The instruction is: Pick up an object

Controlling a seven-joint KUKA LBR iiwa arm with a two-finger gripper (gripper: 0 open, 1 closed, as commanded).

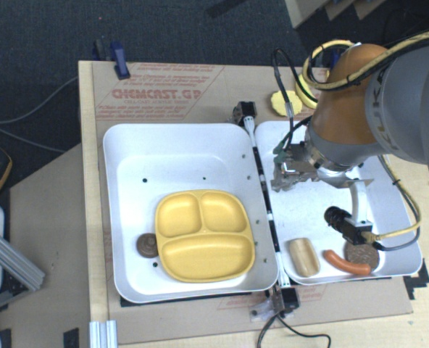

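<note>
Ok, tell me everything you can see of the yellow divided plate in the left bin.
The yellow plate is a matte, plastic-looking tray with rounded corners and three compartments: two small ones at the far side, one wide one nearest the camera. It lies flat, right side up, in the left bin, toward its near edge. A small brown round object touches its left rim.

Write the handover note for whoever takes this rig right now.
Gripper: above the right bin, near its left wall; jaws' state unclear, no grasp visible.
Right bin: tan bread-like piece, sausage, brown cookie along its near edge.
Left bin: yellow divided plate, small brown disc against the plate's left side.
Done: nothing picked.
Left: descend on one object, grasp, lift.
</note>
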